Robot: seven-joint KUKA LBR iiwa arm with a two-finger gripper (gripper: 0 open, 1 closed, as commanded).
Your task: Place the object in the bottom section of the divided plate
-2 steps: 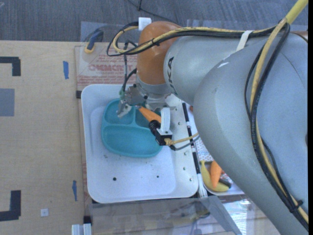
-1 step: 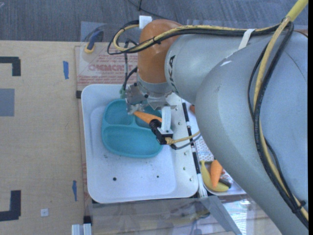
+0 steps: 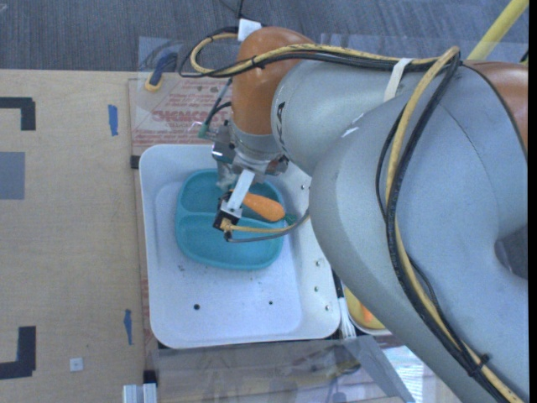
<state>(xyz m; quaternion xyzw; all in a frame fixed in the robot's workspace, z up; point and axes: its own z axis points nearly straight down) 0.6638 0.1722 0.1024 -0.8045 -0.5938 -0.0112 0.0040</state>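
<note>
A teal divided plate (image 3: 201,217) lies in the upper part of the left white bin (image 3: 226,309). An orange carrot-like object (image 3: 264,208) rests across the plate's right side, just above the ridge that borders the bottom section. My gripper (image 3: 237,179) hangs over the plate's upper middle, right beside the orange object's left end. The wrist covers the contact point, so a grasp cannot be confirmed. The big grey arm hides the plate's right rim.
A yellow-orange thing (image 3: 365,316) peeks out in the right bin under the arm. The left bin's floor below the plate bears only small dark specks (image 3: 196,306). The wooden bench (image 3: 67,225) spreads out to the left.
</note>
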